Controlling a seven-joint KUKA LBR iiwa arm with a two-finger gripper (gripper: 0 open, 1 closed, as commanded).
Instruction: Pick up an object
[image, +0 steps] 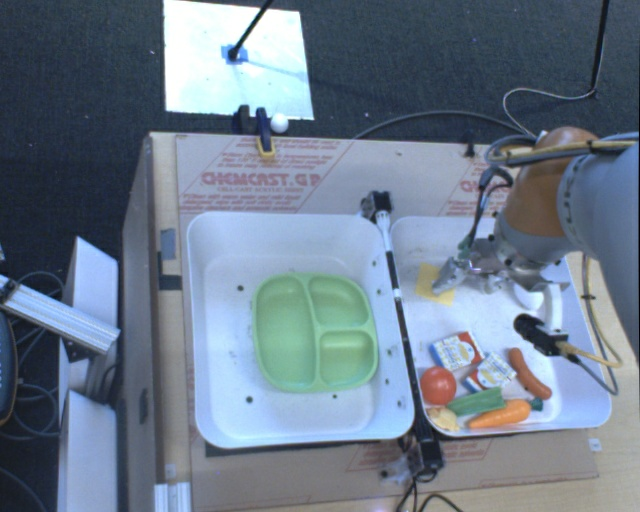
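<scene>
The surface (300, 170) is brown cardboard printed "CHEMCAST G.P" in red, standing on dark carpet. The left shallow white plastic bin (210, 330) holds a pale green compartment plate (314, 331). In the right white bin (590, 400) lie a flat yellow wedge (434, 283), a red tomato (438, 385), two small cartons (472, 362), and an orange carrot (500, 414). The gripper (450, 275) sits at the wedge; whether it grasps I cannot tell.

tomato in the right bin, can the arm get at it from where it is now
Probably yes. The tomato sits at the near left of the right bin, uncovered from above. The gripper hovers over a yellow piece farther back, so it must travel forward. The green vegetable lies beside it, crowding one side.
</scene>
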